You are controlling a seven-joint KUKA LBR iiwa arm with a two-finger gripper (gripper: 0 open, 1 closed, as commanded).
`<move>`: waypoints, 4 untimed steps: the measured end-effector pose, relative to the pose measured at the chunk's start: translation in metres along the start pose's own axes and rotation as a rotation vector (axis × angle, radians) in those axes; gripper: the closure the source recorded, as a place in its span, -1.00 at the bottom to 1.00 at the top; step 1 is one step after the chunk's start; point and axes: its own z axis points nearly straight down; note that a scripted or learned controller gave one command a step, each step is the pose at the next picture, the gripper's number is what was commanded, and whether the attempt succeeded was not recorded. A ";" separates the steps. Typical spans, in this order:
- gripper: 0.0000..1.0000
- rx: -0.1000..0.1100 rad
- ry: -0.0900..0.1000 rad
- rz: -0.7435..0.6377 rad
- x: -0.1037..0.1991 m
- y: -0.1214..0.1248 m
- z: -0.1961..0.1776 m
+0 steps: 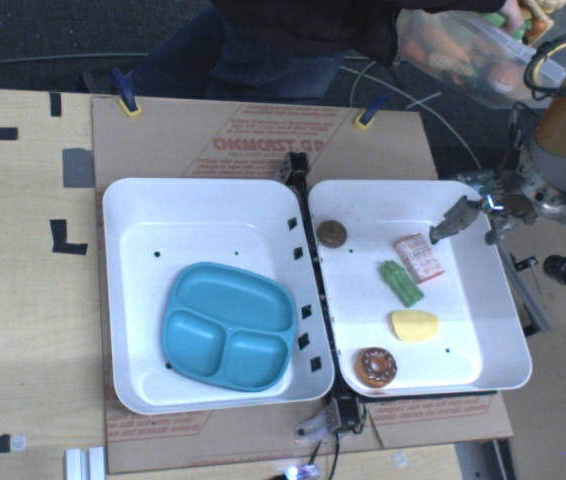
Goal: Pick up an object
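Observation:
The right bin (483, 363) holds several small objects: a brown round disc (332, 233), a red-and-white packet (419, 258), a green stick (400, 283), a yellow lump (414, 325) and a chocolate donut (375, 367). My gripper (471, 225) hangs over the bin's upper right part, just right of the packet and apart from it. Its fingers are open, one dark finger (450, 221) pointing down-left toward the packet, with nothing between them.
A blue divided tray (228, 326) lies in the left bin (123, 268). A black divider (308, 268) runs between the bins. Cables and a bag of toys (463, 43) sit behind the bench at the upper right.

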 end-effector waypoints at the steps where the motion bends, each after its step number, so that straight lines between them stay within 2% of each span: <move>1: -1.00 -0.013 -0.002 -0.004 0.001 0.002 -0.008; 4: -1.00 -0.010 -0.003 -0.005 0.002 -0.008 0.151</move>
